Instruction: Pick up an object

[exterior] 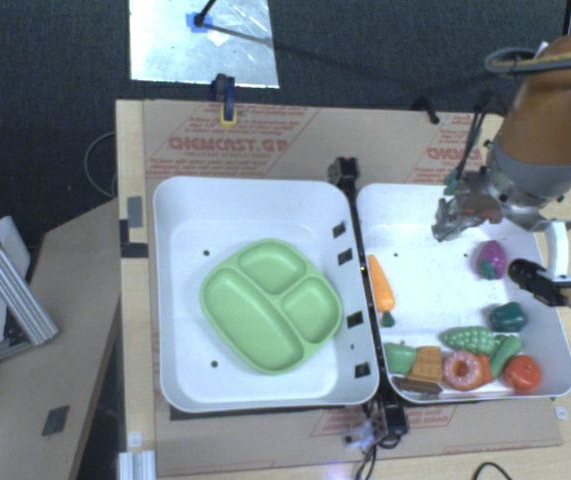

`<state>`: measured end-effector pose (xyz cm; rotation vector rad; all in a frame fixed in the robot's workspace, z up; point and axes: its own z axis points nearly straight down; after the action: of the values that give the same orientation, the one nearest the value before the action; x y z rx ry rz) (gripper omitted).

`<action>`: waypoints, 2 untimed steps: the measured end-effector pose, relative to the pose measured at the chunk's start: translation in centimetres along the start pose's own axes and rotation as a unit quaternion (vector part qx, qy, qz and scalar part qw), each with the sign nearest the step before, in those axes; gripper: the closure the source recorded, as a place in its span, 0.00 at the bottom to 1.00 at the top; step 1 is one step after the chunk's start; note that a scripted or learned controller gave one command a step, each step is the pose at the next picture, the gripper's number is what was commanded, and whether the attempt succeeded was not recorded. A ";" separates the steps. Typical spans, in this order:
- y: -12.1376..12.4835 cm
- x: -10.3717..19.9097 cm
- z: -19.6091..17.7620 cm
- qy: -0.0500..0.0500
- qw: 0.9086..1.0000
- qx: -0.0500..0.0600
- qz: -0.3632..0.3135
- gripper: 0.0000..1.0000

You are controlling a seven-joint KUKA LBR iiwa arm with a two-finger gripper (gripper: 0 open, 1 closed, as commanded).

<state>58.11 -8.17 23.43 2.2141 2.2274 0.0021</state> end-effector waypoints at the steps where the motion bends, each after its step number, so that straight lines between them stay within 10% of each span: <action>1: 0.7 0.0 0.1 0.000 1.000 0.000 0.000 1.00; 2: 0.5 -0.6 0.1 0.000 1.000 0.000 0.002 1.00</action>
<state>58.66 -8.74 23.30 2.2183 2.2224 0.0027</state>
